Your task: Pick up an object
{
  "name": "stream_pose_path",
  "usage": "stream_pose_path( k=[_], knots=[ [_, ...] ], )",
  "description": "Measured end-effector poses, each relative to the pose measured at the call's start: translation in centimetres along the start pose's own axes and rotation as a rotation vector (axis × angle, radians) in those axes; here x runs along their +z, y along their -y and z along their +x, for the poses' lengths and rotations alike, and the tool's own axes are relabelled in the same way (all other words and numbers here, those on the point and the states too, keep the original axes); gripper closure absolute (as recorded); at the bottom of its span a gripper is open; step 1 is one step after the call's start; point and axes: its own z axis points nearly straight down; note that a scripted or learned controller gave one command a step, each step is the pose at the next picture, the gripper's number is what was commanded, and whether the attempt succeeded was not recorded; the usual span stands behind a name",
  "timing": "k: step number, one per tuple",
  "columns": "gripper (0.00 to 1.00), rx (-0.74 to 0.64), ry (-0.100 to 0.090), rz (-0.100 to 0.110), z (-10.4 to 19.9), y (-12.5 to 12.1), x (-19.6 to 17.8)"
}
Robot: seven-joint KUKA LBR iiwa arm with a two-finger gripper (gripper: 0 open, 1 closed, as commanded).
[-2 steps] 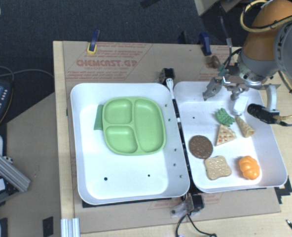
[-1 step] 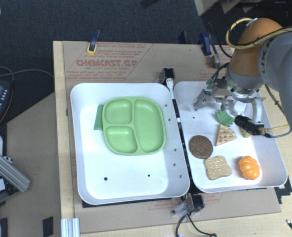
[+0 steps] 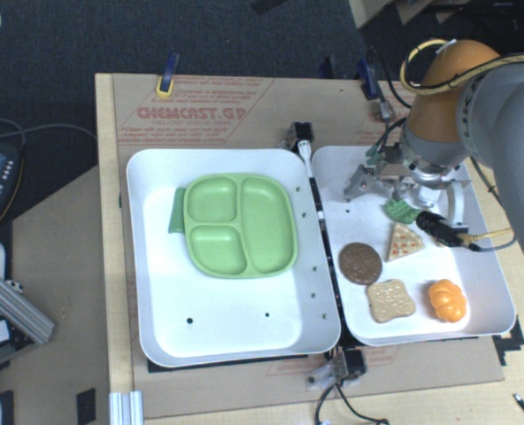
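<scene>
My claw hangs low over the far part of the right-hand shallow white bin, and whether it is apart or together I cannot tell from this slant, since the wrist and its brackets cover the tips. The nearest thing to me is the small crumpled green leaf-like piece, which lies just on the near side of my claw, perhaps touching it; nothing shows it clamped. Just near and slightly right of that sits the triangular pizza-slice toy, its long axis running from its point at the far end to its crust at the near end. Further toward me in the near half of the bin lie the round brown cookie-like disc on the left, the tan toast-shaped piece and the orange lumpy fruit toy on the right. The green divided plate rests well apart in the left bin. I judge the green piece the likeliest target: a short drop toward the near side.
</scene>
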Motion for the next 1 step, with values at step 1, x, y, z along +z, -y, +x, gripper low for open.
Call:
stream_pose_path(
  k=[1],
  knots=[
    [1.00,0.001,0.001,-0.005,-0.01,-0.12,-1.25]
  ],
)
